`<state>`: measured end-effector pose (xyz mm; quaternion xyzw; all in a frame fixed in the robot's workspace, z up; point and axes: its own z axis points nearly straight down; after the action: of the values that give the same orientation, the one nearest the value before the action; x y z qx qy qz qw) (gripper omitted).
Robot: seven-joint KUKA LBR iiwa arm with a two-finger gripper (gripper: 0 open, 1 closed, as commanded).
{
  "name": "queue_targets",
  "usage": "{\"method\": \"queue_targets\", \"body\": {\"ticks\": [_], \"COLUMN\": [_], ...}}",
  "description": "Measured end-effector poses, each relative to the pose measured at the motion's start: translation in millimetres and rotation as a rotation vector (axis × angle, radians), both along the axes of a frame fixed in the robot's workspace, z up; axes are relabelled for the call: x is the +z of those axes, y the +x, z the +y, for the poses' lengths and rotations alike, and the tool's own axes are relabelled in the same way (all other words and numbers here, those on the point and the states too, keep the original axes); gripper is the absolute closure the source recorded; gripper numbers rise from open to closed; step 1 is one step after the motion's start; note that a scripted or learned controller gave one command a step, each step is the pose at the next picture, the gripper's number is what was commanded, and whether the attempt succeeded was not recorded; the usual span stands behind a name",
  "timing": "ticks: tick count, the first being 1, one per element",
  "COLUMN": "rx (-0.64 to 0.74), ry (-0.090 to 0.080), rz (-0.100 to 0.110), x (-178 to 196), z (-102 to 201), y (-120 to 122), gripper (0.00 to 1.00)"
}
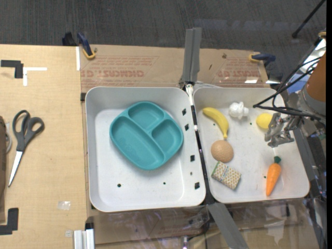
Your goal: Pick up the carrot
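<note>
My bench carries 2 white bins. The left bin (pixel 98 191) holds 1 teal divided plate (pixel 147 134). The right bin (pixel 249 193) holds 6 items: a banana (pixel 218 120), a tan ball (pixel 222 151), a patterned sponge (pixel 226 176), a lemon (pixel 264 120), a small white object (pixel 237 109) and the carrot (pixel 273 176).

The carrot lies flat near the front right corner of the right bin, apart from the other items. Its long axis runs nearly front to back, tilted slightly. The green stem end points toward the back of the bin and toward my claw; the orange tip points toward the front wall.

My claw (pixel 276 137) hangs just behind the stem end, not touching the carrot. I cannot tell how the claw is set, and nothing is visible in it.

Step in hand, as I judge it: approach, grasp not yet made. The next move calls for a short shift forward over the orange body, alignment across the long axis, then descent.
</note>
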<state>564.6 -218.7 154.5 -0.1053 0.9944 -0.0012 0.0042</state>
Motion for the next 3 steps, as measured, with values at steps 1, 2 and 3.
{"method": "queue_targets", "body": {"ticks": [1, 2, 3], "rx": [0.004, 0.007, 0.010], "ry": [-0.002, -0.003, -0.004], "rz": [-0.005, -0.010, -0.015], "x": [10.3, 20.5, 30.5], "z": [1.5, 2.9, 4.3], "y": [2.2, 4.3, 6.4], "gripper": [1.00, 1.00, 1.00]}}
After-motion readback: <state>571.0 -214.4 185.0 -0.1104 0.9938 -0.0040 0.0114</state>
